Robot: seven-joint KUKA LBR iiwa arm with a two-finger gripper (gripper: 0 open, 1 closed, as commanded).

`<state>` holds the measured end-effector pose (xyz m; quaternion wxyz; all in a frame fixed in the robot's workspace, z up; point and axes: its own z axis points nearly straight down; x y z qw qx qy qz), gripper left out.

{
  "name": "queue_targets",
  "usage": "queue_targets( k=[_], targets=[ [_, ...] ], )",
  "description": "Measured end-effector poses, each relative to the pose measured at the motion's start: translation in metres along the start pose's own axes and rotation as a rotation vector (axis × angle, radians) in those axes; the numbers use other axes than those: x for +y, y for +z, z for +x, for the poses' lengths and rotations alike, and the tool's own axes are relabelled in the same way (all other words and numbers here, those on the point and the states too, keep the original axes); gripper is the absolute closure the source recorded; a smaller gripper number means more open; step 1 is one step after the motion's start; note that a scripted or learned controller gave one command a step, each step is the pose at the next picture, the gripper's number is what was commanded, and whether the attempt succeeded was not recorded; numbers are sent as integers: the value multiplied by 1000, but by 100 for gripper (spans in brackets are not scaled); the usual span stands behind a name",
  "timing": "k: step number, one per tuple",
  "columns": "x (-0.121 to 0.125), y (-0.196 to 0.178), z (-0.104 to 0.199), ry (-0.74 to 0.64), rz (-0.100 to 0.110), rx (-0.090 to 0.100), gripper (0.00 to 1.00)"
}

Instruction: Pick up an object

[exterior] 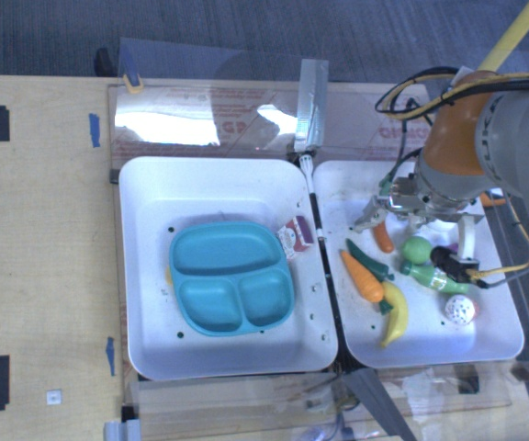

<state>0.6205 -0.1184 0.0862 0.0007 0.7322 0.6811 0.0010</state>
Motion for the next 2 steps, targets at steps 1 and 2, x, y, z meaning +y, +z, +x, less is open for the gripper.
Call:
queue_targets(
  k=[1,2],
  targets=[
    [2,-13,0,1,-7,0,100],
    [-35,-146,50,92,-9,1,100]
  ],
)
